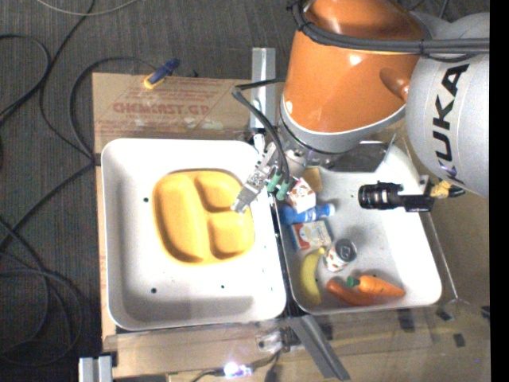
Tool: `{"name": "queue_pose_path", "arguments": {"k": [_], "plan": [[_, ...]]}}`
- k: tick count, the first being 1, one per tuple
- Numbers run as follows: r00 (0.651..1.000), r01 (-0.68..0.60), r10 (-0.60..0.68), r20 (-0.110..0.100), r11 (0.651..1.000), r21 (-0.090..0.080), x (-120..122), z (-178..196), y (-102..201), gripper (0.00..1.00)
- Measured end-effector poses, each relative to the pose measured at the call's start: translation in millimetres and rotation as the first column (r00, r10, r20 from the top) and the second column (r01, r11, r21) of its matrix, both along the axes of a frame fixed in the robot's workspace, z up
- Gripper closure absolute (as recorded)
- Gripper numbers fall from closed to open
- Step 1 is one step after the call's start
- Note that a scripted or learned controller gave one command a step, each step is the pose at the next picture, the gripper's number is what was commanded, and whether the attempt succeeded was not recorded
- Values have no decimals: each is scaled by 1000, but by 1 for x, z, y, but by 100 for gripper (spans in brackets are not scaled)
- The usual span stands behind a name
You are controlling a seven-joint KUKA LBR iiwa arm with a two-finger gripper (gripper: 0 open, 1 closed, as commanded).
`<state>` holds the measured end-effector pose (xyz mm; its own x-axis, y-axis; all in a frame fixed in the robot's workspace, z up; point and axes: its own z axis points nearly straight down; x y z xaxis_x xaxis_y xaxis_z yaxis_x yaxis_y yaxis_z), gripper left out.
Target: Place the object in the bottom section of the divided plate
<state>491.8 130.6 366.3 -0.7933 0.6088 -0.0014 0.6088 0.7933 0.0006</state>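
Seemingly nothing is held between the fingers [245, 197], which are seen as a slim metallic tip hanging over the upper right part of the yellow divided plate [183, 221]; whether they are parted or closed cannot be told at this angle, and no object can be made out between them. Just behind the tip, green fittings and dark cables are seen running up to the wrist, above which the orange band of the arm [350, 54] is spread over the upper middle of the view. The plate is set in the left white bin [127, 293], and all of its sections appear bare, including the bottom section nearest the lower edge. The candidate objects are gathered in the right white bin [421, 289]: a small red-and-white carton [300, 195] just beside the fingers, a blue item [314, 212] below it, a flat packet [312, 235], a small can [344, 251], a banana [310, 277] and a carrot [366, 289] near the front wall. Which of these is meant by the task cannot be settled. It is judged that the task is at an early stage: nothing has been placed, and picking, carrying and releasing over the bottom section are all left to be done.
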Motion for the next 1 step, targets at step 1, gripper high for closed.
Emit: {"name": "queue_pose_path", "arguments": {"k": [1], "plan": [[986,-169,169,-1,986,1,-8,-76,32,100]]}}
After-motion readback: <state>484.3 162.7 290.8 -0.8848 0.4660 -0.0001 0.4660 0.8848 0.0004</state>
